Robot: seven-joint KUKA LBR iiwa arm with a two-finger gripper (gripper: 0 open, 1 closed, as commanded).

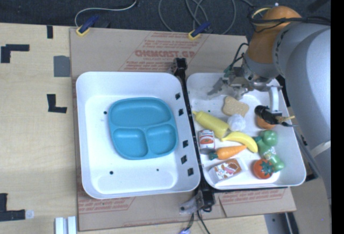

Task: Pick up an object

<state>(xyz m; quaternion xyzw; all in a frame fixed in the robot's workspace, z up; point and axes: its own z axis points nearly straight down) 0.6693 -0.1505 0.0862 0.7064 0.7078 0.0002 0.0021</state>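
Gripper (232, 80) sits low at the upper edge of the right bin (294, 176), under the orange band (263, 47) at the upper right of the frame; we cannot tell its state, and we see nothing held. Just below it lies a tan bread slice (235, 105), apart from it. Lower in the same bin we log a yellow corn cob (211, 122), a banana (242, 140), a carrot (230, 151), a small can (207, 139), a tomato (262, 169), green broccoli (268, 140) and a flat packet (226, 169). The left bin (91, 87), centre of frame, carries a blue divided plate (142, 127).
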